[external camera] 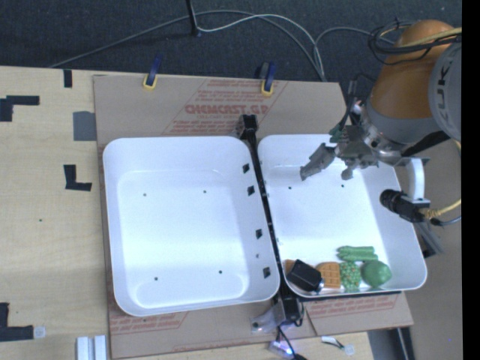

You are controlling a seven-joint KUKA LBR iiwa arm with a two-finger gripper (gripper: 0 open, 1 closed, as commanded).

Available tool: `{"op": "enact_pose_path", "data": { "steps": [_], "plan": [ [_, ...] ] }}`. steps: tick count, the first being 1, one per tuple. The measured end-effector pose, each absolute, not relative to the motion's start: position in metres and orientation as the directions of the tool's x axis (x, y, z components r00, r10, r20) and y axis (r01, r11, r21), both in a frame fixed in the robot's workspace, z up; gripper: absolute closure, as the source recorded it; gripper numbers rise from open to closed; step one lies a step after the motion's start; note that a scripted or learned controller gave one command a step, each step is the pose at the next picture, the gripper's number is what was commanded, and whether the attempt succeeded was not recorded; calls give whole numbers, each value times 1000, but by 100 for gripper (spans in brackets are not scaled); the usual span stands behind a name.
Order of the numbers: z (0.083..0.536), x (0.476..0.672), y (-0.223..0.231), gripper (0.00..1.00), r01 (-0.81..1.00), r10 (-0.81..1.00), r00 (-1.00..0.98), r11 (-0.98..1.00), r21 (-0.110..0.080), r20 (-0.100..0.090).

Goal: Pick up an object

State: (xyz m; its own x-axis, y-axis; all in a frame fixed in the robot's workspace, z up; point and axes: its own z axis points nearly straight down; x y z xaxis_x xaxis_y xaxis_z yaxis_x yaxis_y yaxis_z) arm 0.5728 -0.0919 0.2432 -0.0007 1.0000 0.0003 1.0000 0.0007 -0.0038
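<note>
My gripper (pixel 328 166) hangs over the far part of the right bin (pixel 315 208), its two grey fingers spread apart with nothing between them. Along the bin's near edge lie a black block (pixel 304 276), an orange waffle-like piece (pixel 328 274), a green bumpy piece (pixel 350 275), a green round object (pixel 376 273) and a green pod-shaped item (pixel 355 253). The gripper is well above and behind these objects, touching none.
The left bin (pixel 180 223) sits beside the right one, with a black divider (pixel 259 201) and clips between them. Both rest on a cardboard sheet (pixel 217 103) clamped at the far edge. Cables run across the dark floor behind.
</note>
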Motion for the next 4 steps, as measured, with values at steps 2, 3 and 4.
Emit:
{"op": "enact_pose_path", "data": {
  "steps": [2,3,4],
  "plan": [
    [126,578,-86,0,1000,1000,-1,1,-5,0],
    [139,579,-86,100,1000,1000,-1,1,-1,0],
    [195,589,-85,100,1000,1000,-1,1,4,0]
  ]
}}
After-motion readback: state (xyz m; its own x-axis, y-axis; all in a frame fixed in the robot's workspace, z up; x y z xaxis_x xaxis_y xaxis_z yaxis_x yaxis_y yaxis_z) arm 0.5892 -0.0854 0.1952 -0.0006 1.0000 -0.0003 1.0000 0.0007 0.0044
